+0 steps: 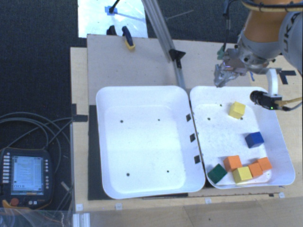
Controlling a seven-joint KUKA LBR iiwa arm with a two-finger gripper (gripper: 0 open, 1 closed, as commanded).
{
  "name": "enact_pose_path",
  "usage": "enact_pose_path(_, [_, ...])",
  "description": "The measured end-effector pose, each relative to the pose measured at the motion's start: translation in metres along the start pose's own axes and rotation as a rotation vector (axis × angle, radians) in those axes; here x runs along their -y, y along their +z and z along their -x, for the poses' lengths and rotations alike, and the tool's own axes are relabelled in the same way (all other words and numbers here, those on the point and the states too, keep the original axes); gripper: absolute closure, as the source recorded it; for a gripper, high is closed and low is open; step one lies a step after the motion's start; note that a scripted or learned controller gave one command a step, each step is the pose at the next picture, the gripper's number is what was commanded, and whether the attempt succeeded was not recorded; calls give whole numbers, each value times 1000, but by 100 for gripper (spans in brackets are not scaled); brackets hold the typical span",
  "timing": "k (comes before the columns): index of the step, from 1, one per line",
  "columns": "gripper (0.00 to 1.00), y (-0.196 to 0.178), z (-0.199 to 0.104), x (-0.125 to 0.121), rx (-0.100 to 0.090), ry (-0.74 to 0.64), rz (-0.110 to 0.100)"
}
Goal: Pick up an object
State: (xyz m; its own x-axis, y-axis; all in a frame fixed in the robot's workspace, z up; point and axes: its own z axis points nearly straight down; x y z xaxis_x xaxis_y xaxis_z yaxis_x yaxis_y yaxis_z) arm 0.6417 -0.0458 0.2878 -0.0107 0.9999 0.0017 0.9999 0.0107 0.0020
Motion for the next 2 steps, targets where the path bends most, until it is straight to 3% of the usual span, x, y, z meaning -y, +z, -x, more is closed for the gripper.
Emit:
enact_pose_path(1, [100, 10, -55, -1, 0, 0, -1])
enact_pose_path(2, [100, 16, -102, 20, 0, 1, -3])
